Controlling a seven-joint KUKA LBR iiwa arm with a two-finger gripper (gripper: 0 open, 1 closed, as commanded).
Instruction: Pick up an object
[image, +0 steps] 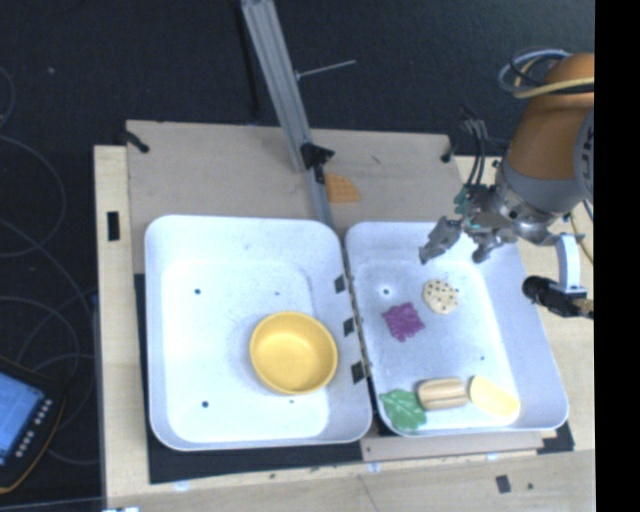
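Hand (460, 246) spread open above cookie (440, 296), holding nothing.

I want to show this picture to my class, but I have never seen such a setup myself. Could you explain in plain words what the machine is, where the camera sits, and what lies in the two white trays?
The machine is a robot arm, grey with an orange band, reaching in from the right. At its tip sits a gripper with two jaws, which stand spread apart and hold nothing; it hangs over the far end of the right bin. The one camera is fixed above the bench, looking down at a slant. The left bin holds a yellow bowl. The right bin holds a small cream piece with dark dots, a purple lump, a green leafy piece, a tan cylinder and a yellow piece; they look like toy food.
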